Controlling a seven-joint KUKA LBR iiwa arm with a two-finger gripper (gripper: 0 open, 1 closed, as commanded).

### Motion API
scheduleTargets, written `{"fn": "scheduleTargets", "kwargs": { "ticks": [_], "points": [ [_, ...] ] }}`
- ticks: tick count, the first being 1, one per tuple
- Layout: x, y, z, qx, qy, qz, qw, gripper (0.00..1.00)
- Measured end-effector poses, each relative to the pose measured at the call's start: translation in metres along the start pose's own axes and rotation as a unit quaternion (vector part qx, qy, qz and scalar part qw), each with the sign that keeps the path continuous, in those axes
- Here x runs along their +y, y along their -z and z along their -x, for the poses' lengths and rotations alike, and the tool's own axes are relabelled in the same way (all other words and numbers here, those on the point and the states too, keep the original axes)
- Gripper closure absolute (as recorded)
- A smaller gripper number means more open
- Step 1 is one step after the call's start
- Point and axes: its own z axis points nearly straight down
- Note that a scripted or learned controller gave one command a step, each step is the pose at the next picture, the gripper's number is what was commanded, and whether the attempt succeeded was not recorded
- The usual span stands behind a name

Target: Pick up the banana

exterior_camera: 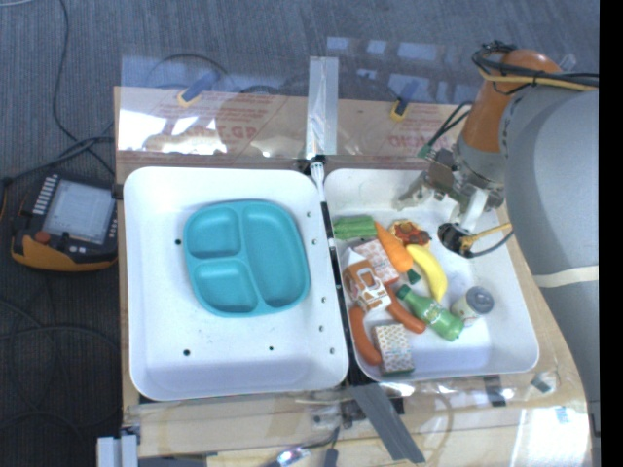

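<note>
Camera view: banana (429,270) partly overlapped, seemingly.

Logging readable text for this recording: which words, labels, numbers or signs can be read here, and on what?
None can be read.
Red print on the plastic sheet behind the bins: too blurred.
Printed small carton in the right bin: too small.
Handheld screen on the floor: illegible.
</note>
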Motion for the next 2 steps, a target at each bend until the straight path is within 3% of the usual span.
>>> {"fn": "scheduleTargets", "kwargs": {
  "ticks": [1, 2],
  "points": [
    [-0.049, -0.008, 0.044, 0.008, -0.087, 0.002, 0.9961, 0.0],
    [-0.056, 0.036, 0.079, 0.008, -0.271, -0.001, 0.9625, 0.0]
  ]
}}
